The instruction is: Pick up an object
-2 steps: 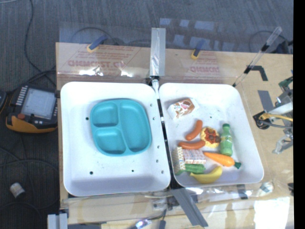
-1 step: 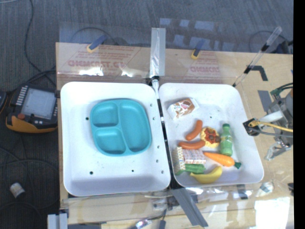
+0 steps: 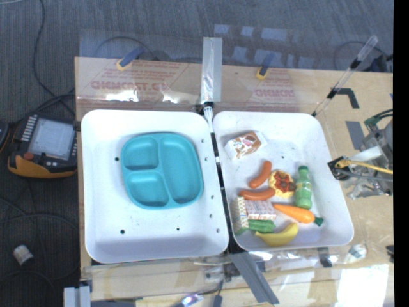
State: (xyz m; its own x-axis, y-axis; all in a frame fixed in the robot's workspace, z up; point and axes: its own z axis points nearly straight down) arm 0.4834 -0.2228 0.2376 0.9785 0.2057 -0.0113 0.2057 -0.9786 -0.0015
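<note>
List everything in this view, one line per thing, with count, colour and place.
bins: 2, white, side by side on the bench
divided plate: 1, turquoise, in the left bin
snack packet: 1, white and brown, right bin, far left corner
sausages: 2, orange-red, right bin, middle
pizza-like piece: 1, yellow and red, beside the sausages
green bottle: 1, green, right bin, right of centre
carrot: 1, orange, near the bin's front
banana: 1, yellow, right bin, front edge
handheld controller: 1, orange and black, on the floor to the left
gripper: 1, grey metal, outside the right bin's right rim
</note>
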